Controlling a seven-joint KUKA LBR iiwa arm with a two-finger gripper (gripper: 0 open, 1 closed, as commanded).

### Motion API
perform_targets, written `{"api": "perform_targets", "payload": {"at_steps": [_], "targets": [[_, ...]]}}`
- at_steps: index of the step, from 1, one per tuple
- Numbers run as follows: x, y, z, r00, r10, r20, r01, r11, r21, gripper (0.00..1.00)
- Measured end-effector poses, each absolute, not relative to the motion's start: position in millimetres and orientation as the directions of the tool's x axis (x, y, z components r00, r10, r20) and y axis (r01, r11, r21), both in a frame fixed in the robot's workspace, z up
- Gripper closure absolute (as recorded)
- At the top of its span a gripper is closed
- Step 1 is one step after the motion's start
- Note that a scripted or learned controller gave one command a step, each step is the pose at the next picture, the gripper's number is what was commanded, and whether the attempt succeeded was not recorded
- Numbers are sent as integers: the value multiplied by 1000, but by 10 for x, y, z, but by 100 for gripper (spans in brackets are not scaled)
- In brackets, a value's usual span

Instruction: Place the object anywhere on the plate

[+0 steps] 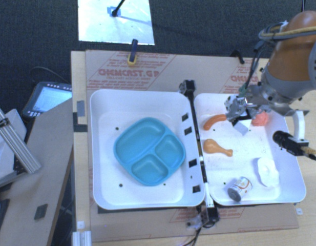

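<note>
While the blue plate [149, 150] lies alone in the left bin [104, 186], the arm works over the right bin [296, 186], so the step in hand looks like the picking, not yet the placing. The gripper [237, 109] hangs low near the back of that bin, just beside the orange sausage-shaped toy [214, 121] and close to a pink piece [260, 119]. Which object is meant is not sure; the sausage is the nearest candidate. Nothing can be seen between the fingers, and if they are spread or closed cannot be told, because the metal parts there make one bright tangle.

The next move, as a judgement, calls for a firm grasp on one object, then a lift over the black divider [193, 137] and a carry to the plate on the left.

Other objects wait in the right bin: a drumstick-shaped toy [217, 147], a white lump [268, 171] and a small can-like thing [238, 188]. The wrist covers part of the pink piece, so its shape stays unclear.
</note>
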State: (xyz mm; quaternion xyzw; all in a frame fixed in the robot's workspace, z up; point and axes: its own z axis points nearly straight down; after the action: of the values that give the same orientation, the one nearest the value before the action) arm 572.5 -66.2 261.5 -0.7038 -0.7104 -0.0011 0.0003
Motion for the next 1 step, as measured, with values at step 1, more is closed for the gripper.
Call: {"api": "perform_targets", "payload": {"at_steps": [1], "targets": [[5563, -124, 2630, -10, 1000, 3, 1000, 10, 1, 100]]}}
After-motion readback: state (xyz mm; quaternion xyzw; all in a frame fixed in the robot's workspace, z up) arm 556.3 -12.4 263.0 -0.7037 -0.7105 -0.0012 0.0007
